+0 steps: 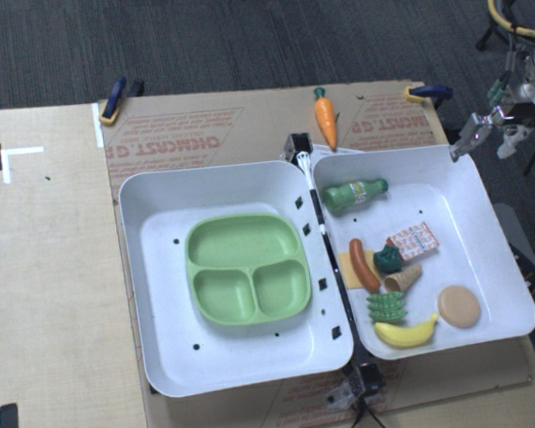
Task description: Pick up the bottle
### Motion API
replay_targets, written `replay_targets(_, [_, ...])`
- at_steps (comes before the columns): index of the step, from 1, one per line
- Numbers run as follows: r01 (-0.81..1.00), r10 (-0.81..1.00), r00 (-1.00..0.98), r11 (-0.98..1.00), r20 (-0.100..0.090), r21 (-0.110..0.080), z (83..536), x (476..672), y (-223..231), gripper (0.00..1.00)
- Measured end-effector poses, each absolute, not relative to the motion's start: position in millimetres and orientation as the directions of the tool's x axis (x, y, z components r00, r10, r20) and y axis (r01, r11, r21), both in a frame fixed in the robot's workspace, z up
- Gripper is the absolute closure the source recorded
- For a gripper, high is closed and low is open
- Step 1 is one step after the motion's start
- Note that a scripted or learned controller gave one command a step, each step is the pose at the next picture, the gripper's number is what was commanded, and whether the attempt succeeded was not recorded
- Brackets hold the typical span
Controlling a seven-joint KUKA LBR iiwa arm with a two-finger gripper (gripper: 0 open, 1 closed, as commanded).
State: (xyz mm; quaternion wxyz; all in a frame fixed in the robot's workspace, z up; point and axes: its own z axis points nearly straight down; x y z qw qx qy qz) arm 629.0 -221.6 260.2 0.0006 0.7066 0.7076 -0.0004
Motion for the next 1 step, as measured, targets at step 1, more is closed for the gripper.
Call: replay_targets(1, [1.000, 1.000, -0.004, 0.004, -0.003, 0.001, 270.1, 629.6, -221.6, 1.00])
